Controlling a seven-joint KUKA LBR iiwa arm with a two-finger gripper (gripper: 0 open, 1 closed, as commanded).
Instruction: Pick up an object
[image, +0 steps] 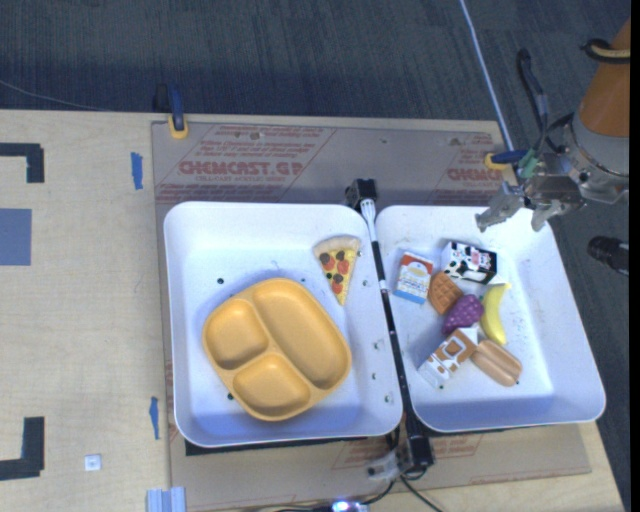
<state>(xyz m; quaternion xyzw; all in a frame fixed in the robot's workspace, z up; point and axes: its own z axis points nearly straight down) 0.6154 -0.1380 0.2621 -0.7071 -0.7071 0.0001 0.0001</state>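
A robotics lab: taped bench (80, 300), white bins (190, 300), toy food (470, 310).

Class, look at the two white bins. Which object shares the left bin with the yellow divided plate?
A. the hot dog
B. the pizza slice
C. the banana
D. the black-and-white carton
B. The pizza slice lies in the left bin just beyond the yellow divided plate, while the banana, hot dog and black-and-white carton all sit in the right bin.

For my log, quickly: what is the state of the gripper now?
Gripper: open, holding nothing, above the right bin's far edge.
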